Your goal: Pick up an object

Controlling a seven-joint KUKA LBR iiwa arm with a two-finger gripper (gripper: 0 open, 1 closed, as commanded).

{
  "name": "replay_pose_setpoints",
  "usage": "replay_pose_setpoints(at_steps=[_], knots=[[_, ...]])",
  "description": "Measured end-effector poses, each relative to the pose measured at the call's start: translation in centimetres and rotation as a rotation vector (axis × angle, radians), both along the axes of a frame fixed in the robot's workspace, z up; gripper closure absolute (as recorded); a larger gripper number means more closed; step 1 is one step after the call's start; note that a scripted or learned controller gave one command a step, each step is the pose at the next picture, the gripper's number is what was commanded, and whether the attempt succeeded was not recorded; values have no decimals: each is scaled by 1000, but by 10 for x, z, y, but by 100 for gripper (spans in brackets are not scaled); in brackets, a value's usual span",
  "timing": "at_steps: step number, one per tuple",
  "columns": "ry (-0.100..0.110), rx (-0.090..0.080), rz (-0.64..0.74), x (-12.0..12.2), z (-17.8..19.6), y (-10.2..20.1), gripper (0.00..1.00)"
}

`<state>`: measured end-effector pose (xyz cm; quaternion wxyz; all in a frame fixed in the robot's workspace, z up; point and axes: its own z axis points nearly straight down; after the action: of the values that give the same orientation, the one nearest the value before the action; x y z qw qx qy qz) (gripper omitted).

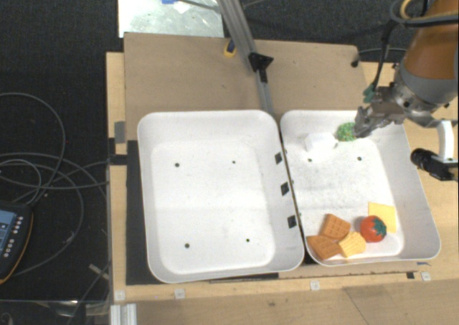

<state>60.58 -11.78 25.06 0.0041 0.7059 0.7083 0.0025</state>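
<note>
Left bin [154, 194]: bare white floor with a few dark dots. Sits on the worktop [186, 72] at about 9 o'clock from the right bin [423, 227], the two rims touching at the middle.

Right bin holds everything. White block [320, 143] near the far wall, about 11 o'clock in the bin. Green object [347, 132] just beside it on the right, about 12 o'clock, close to the far rim. At the near edge, 6 to 5 o'clock: a cluster of waffle-like orange pieces [334, 236], then a red tomato-like piece [373, 229] touching a yellow wedge [383, 212].

End effector [367, 123] is low over the far end of the right bin, tip right against the green object on its 3 o'clock side. Too small and dark to say if it is open or closed, or if anything sits in it; cannot tell.

Step, as a judgement: the reach onto a target, green object the likely pick, grasp not confirmed. Next move calls for closing around the green piece and lifting straight up. Risk: the piece is small and near the far wall, beside the white block, so it may get nudged away rather than caught.
</note>
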Motion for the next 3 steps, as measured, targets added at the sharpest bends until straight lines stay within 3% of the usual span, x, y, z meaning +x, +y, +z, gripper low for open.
replay_pose_setpoints(at_steps=[1,3], knots=[[5,2,1,1,17,0,100],[8,5,8,-1,13,119,100]])
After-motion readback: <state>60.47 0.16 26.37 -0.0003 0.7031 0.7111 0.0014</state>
